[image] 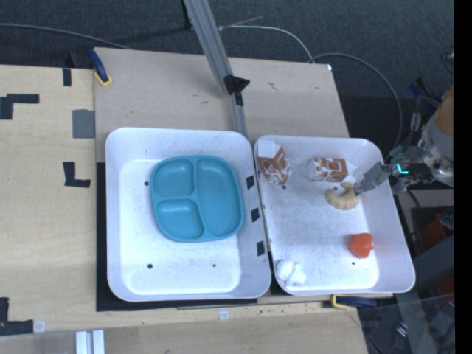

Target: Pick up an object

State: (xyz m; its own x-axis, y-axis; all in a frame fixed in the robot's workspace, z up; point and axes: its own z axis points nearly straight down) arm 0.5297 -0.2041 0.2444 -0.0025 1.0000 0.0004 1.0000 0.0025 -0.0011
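Note:
In the right bin [383,227] lie a tan croissant-like piece [342,197], a brown-and-white packet [327,169], a second brown-and-white packet [273,165], a small red-orange block [361,245] and a crumpled white item [291,273]. My gripper [368,180] reaches in from the right edge, low over the bin, its tip just right of the croissant and close to touching it. The arm's wrist [435,157] sits outside the bin's right wall.
The left bin [125,220] holds a blue divided plate [197,198]. A metal pole [210,35] slants across the bench behind the bins. Cables run over the dark floor at the back right.

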